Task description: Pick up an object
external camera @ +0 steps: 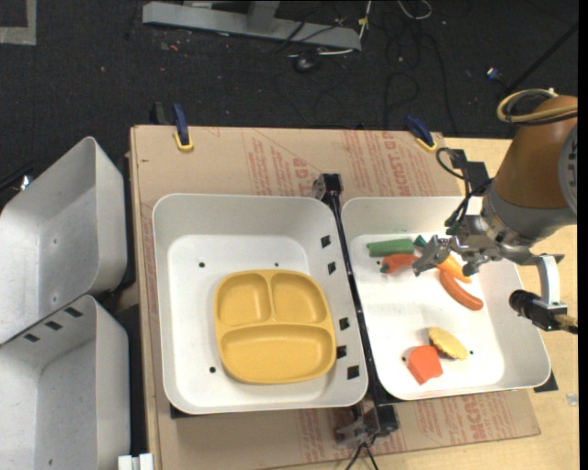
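Task status: the pick is not complete. The gripper point(450, 254) is low inside the right bin point(514, 372), near that bin's far side, directly over a cluster of small items. No object is lifted clear of the bin floor, and no object can be confirmed between the fingers. The state of the fingers cannot be determined: the metal tips appear somewhat spread, but they overlap the items beneath them, so how wide they stand and what they touch stay unresolved.

Candidate objects, all in the right bin:
- Green piece point(390, 246), lying flat near the far side, just beside the gripper.
- Red-orange piece point(398, 263), just beside the green piece, on its near side.
- Orange sausage-shaped piece point(462, 290), extending from under the gripper toward the bin's right wall.
- Orange block point(424, 363) and yellow wafer-like piece point(449, 343), touching each other near the bin's near side, well apart from the gripper.

Remaining work, as a judgement: secure a grip on one item, most likely in the far cluster, then raise it clear.

Surface: both bins sit side by side on a cardboard sheet point(248, 161) laid over the tabletop and clamped at its far edge. The left bin point(184, 229) carries a yellow divided tray point(274, 326) at its centre.

Room: dark floor point(92, 83) beyond the far edge, with cables and a grey metal frame point(248, 23). Two spare white bins point(55, 275) are stacked off the left edge.
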You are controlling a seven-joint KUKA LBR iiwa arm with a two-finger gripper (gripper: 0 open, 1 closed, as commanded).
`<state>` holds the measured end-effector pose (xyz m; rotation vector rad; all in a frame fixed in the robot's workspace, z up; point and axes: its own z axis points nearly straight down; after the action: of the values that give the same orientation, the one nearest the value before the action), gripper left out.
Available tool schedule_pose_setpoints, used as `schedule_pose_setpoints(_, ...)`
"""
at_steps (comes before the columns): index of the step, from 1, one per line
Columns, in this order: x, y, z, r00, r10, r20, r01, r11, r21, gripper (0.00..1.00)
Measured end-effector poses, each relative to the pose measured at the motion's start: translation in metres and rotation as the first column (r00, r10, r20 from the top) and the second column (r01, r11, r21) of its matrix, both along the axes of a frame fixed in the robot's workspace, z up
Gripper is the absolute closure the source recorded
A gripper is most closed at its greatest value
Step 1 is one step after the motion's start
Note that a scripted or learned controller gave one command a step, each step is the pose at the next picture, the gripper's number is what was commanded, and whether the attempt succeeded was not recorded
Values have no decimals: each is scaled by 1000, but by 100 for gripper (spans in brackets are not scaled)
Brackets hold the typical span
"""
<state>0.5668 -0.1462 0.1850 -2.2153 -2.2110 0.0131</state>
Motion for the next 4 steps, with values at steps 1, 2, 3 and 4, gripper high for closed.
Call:
schedule_pose_setpoints(1,3,0,8,1000,3,14,-3,1000,-2,0)
schedule_pose_setpoints(2,8,-1,-55,1000,1,10,-1,1000,-2,0)
schedule_pose_setpoints(3,7,0,-95,1000,1,12,-1,1000,-2,0)
schedule_pose_setpoints(4,8,-1,-83,1000,0,15,0,1000,-3,100)
